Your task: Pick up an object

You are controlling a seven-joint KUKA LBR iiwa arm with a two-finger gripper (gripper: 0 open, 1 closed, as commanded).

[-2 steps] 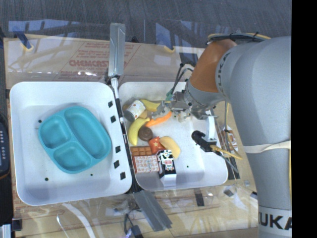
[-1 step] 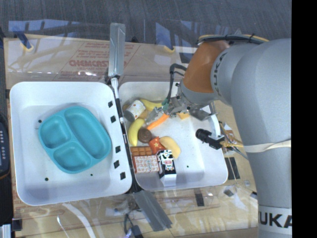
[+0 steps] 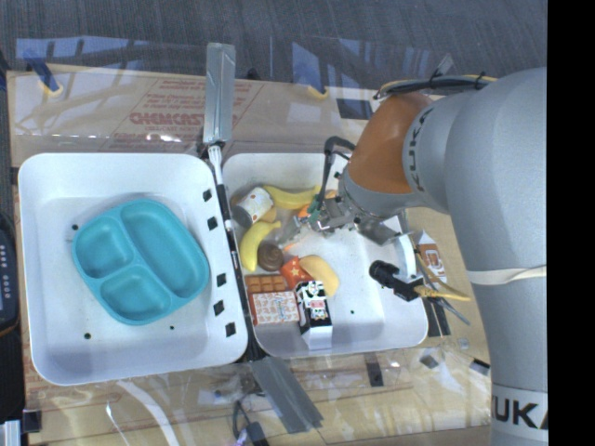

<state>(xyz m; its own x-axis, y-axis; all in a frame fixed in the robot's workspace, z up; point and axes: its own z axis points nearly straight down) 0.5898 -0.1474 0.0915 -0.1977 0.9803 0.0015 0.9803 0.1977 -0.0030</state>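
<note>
Item: pick-up, status in progress; nothing is seen lifted.

1. Right bin [image 3: 372,337], near end: 1 small black-and-white carton [image 3: 314,307] standing just beside 1 flat brown-patterned box [image 3: 272,307]. Both rest on the bin floor.
2. Middle: 1 orange piece [image 3: 293,270], 1 yellow oval fruit [image 3: 320,272] and 1 brown round piece [image 3: 270,256], packed close; 1 banana [image 3: 252,245] lies along the bin's left wall.
3. Claw [image 3: 321,216]: low in the right bin, just beyond the orange piece, among the clutter. Whether it is open, closed or gripping cannot be told; the wrist and arm cover it from above.
4. Far end: a 2nd banana [image 3: 286,196] and 1 pale cup [image 3: 253,207], close to the claw.
5. Left bin [image 3: 56,342]: 1 blue divided plate [image 3: 139,260], well apart from the arm.

Judgement: reach made, grasp unconfirmed, lift still to do. The likeliest target sits between the 2 bananas, yet which one is unclear. The arm hides the bin's far right corner.
</note>
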